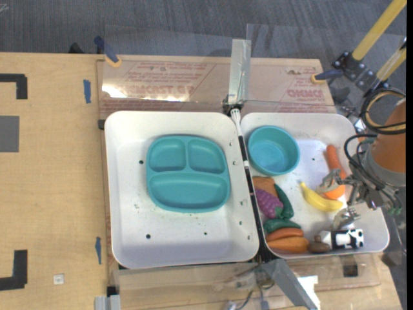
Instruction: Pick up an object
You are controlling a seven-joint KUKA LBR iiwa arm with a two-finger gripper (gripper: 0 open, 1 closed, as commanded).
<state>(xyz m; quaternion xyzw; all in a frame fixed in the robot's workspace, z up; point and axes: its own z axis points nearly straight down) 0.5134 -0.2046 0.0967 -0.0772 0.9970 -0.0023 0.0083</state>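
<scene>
The right bin (310, 124) holds several toy foods. A yellow banana (319, 199) lies near its middle, with an orange carrot (332, 156) and an orange wedge (335, 191) to its right. Purple grapes (270, 202) and a green vegetable (284, 213) lie along the left wall, above an orange piece (287, 238). A black-and-white cow toy (346, 239) sits at the front right. My gripper (353, 206) hangs low over the bin's right side, just above the cow and right of the banana. Nothing shows held in it.
A teal bowl (273, 150) stands in the right bin's back left corner. In the left bin (122, 192) lies a teal divided plate (188, 173). The arm's orange band (392, 152) overhangs the right bin's right rim. A metal divider (245, 166) separates the bins.
</scene>
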